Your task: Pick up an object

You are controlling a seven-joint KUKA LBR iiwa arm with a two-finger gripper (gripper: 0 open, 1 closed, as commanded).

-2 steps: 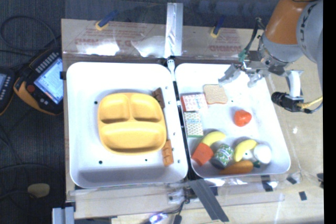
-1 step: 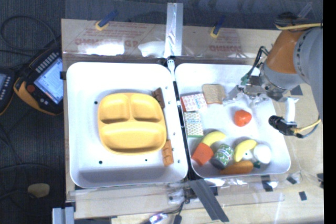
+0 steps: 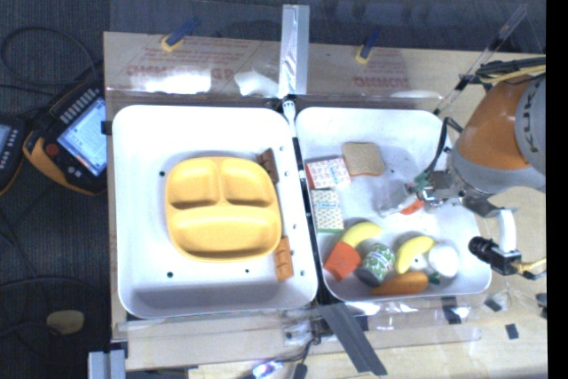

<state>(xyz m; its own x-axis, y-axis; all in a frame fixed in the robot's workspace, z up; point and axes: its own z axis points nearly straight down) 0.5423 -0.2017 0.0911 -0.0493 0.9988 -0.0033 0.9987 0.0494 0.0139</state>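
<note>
Overhead view: the grey-and-orange arm's claw (image 3: 424,191) hangs in the right bin (image 3: 404,124), how far open I cannot tell, with the toy food cluster, including a yellow banana (image 3: 414,251), lying just below it toward the bin's near edge.

Faint red print on cardboard (image 3: 177,67), unreadable
</note>
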